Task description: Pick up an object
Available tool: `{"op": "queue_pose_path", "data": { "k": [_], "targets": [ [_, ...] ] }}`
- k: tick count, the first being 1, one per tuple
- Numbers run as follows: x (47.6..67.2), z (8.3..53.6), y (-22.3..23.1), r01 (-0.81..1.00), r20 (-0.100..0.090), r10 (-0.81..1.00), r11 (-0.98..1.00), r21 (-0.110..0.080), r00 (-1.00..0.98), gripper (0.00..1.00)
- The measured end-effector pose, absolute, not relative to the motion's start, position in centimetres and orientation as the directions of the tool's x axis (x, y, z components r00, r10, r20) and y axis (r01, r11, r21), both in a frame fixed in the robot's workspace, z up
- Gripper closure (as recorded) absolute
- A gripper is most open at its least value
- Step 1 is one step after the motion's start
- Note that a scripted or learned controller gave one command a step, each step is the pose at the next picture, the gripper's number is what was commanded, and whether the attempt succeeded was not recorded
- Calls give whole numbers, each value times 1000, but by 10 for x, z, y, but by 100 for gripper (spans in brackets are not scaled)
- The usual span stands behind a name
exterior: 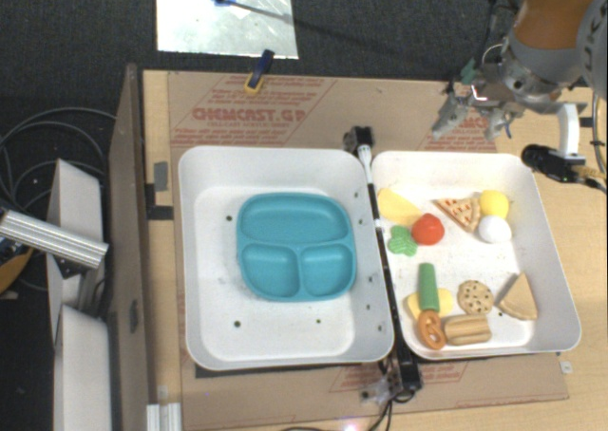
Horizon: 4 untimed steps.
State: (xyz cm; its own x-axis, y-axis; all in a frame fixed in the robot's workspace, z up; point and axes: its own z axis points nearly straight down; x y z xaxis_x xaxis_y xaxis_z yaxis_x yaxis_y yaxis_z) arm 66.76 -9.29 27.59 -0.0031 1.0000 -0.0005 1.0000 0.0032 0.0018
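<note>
While the hand (472, 119) hovers with fingers apart and empty beyond the far edge of the right white bin (546, 230), small plastic toy foods (446, 268) wait inside, ready for picking.

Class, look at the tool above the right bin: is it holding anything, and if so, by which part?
Nothing is held. The tool hangs open above the far edge of the right bin, with nothing between its fingers; the toy foods lie in the bin.

Toy foods (456, 268) scattered in right bin (551, 258), none lifted
</note>
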Motion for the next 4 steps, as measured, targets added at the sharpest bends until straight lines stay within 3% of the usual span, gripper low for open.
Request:
{"op": "queue_pose_path", "data": {
  "k": [1, 2, 3, 4],
  "targets": [
    [617, 93, -102, 1000, 2, 1000, -1, -16, 1, 0],
    [604, 87, -106, 1000, 1, 1000, -1, 8, 1, 0],
    [542, 88, -108, 1000, -1, 1000, -3, 10, 3, 0],
    [591, 87, -161, 1000, -2, 1000, 0, 10, 0, 0]
  ]
}}
